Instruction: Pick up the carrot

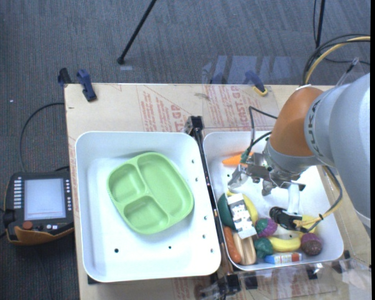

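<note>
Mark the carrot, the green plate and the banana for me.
carrot [232, 161]: camera view, on its visible orange end.
green plate [151, 192]: camera view, on the central divider.
banana [284, 243]: camera view, on its yellow middle.

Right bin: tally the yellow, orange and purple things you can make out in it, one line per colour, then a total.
Yellow: 2, a banana beside the hand and a banana near the right bin front wall.
Orange: 1, the carrot, partly hidden by the arm.
Purple: 1, a purple piece mid-pile.
Total: 4; the pile is cluttered, so more may be hidden.
</note>
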You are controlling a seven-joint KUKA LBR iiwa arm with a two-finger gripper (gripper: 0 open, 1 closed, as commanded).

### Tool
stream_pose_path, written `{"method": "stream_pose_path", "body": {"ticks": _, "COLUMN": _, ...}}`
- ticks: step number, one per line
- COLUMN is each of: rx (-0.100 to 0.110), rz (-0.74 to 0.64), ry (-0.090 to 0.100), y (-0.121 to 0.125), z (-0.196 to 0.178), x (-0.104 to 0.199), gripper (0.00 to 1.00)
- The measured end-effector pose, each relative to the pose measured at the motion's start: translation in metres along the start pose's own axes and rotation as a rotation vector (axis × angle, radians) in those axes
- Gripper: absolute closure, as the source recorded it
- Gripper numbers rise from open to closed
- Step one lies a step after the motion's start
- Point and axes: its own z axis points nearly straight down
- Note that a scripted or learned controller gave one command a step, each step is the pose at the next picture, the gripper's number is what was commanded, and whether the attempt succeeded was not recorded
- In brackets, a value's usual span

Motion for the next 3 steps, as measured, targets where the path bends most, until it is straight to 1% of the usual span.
{"method": "stream_pose_path", "body": {"ticks": 1, "rx": -0.004, "rz": 0.074, "ry": 0.0, "y": 0.055, "z": -0.002, "x": -0.012, "gripper": 0.0}}
{"method": "stream_pose_path", "body": {"ticks": 2, "rx": -0.003, "rz": 0.292, "ry": 0.0, "y": 0.055, "z": -0.001, "x": 0.014, "gripper": 0.0}}
{"method": "stream_pose_path", "body": {"ticks": 3, "rx": 0.005, "rz": 0.285, "ry": -0.001, "y": 0.054, "z": -0.01, "x": 0.014, "gripper": 1.0}}
